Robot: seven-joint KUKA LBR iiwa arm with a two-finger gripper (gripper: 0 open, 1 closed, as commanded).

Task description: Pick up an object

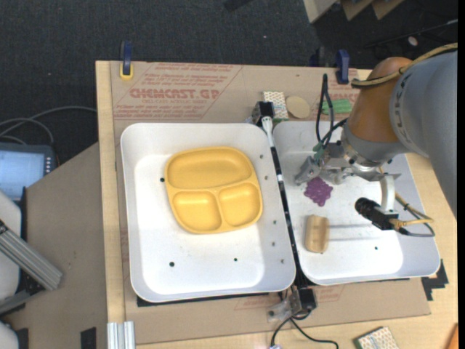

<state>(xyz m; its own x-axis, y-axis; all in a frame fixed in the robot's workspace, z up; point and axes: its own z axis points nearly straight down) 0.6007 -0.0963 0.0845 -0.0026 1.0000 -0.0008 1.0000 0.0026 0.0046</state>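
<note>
Pick not done yet: tool [317, 167], open/closed can't tell, is in right shallow white bin [414, 260] just beside small purple knobbly lump [317, 190], which lies on bin floor; grasp & lift left to do.

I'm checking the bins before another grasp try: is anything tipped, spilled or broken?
Nothing stands out. The yellow divided plate lies flat in the left bin, turned slightly against its walls. In the right bin, the purple cluster and the tan block lie apart and look whole, with the gripper beside the cluster.
</note>
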